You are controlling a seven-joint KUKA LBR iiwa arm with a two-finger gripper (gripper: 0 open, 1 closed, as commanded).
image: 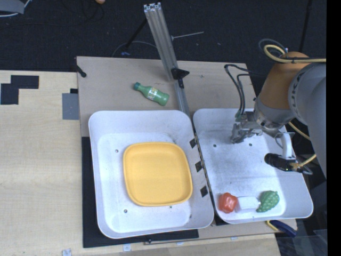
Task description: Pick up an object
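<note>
Three small toys lie bunched at the near edge of the right bin [213, 127]: a red piece [228, 202], a white block [246, 202] and a green cluster [268, 201], likely candidates for picking. The gripper [244, 130] hangs over that bin's far part, well apart from them; whether its claw is apart or together I cannot tell. A yellow plate [157, 173] sits in the left bin [104, 127]. A green bottle [152, 93] lies on the bench [106, 84], dark floor beyond.

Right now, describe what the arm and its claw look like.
The arm is a thick, rounded grey body with an orange band above the wrist. Black cables loop beside it, and a yellowish hose curls above. The claw is small, made of grey metal.
</note>
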